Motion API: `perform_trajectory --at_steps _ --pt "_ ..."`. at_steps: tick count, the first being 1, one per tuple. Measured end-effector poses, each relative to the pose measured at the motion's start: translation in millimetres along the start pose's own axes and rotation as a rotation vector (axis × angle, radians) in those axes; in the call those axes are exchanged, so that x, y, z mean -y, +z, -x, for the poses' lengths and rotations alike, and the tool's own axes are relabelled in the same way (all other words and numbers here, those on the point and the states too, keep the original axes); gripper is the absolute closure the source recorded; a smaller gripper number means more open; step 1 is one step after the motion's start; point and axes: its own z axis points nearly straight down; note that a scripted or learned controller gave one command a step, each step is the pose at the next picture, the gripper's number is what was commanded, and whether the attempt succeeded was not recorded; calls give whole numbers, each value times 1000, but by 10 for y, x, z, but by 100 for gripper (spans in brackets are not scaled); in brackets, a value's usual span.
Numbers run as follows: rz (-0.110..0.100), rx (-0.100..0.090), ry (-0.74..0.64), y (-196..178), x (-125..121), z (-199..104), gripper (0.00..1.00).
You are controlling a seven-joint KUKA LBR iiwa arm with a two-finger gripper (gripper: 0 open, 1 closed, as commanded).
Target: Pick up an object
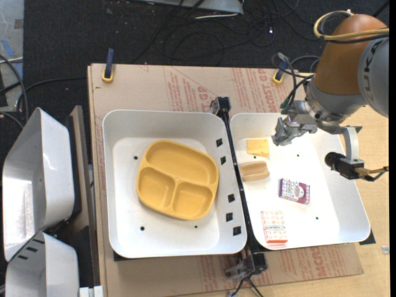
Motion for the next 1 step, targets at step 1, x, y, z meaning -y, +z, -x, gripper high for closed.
perform_trajectory --at_steps 1 --pt "0 -1 -2 -107 78 -581 100"
